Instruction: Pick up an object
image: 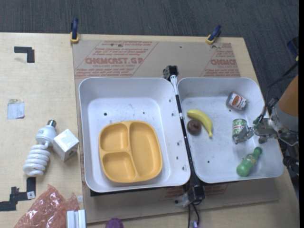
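1. Where the right bin [216,172] nears its right wall, the gripper [247,134] sits low, touching the green-labelled can [239,128].
2. Whether its fingers are spread or closed, I cannot tell.
3. A green bottle [249,162] lies just below; banana [201,120] well left.

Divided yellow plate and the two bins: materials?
Divided yellow plate: likely moulded plastic, matte, with uniform colour and soft rounded ridges. Left bin and right bin: probably thin formed plastic, smooth white with slight sheen and rounded corners; metal can't be excluded.
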Robot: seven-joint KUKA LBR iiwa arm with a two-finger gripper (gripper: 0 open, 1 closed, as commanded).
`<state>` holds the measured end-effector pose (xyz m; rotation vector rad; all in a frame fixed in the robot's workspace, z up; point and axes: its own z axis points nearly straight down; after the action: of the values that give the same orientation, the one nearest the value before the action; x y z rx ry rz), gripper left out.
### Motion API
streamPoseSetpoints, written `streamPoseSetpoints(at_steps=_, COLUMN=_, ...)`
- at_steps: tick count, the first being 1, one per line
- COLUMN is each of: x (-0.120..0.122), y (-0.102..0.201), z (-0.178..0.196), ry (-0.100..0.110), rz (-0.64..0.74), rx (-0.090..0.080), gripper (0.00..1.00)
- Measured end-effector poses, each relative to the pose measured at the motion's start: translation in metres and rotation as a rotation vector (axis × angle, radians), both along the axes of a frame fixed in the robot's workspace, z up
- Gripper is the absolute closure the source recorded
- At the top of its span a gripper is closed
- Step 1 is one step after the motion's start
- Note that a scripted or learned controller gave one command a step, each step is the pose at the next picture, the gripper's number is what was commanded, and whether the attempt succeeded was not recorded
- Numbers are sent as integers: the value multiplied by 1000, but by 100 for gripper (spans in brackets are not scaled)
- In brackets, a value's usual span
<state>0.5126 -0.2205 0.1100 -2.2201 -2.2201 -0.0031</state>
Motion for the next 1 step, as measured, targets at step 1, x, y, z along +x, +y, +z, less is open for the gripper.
streamPoseSetpoints(at_steps=1, x=-35, y=51, z=-18, ry=0, rz=-1, rx=-3, gripper=0)
